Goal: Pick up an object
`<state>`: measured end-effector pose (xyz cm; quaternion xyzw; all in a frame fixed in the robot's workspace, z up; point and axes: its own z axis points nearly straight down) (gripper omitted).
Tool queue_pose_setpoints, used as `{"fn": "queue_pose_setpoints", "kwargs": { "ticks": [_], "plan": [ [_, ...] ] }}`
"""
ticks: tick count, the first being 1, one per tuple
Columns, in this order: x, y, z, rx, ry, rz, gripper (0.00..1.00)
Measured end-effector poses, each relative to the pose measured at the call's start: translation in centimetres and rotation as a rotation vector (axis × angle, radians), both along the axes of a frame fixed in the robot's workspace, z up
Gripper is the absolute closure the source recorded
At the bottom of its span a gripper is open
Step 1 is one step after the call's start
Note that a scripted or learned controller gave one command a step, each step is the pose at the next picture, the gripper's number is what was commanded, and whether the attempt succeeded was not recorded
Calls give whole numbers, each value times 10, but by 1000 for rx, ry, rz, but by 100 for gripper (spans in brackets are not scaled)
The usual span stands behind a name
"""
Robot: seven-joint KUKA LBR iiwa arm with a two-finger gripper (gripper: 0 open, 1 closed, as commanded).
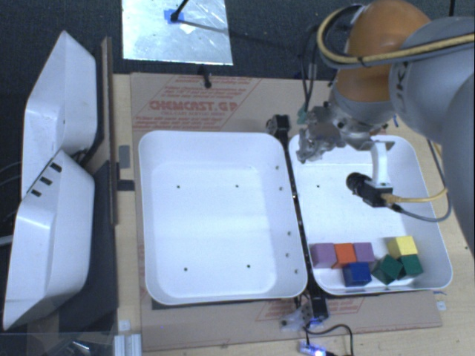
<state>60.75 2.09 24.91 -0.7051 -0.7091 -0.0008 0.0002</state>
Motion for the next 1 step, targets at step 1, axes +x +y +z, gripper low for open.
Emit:
{"fn": "queue_pose_setpoints", "kwargs": {
  "ticks": [1],
  "plan": [
    [22, 38, -8, -1, 0, -2, 100]
  ]
}}
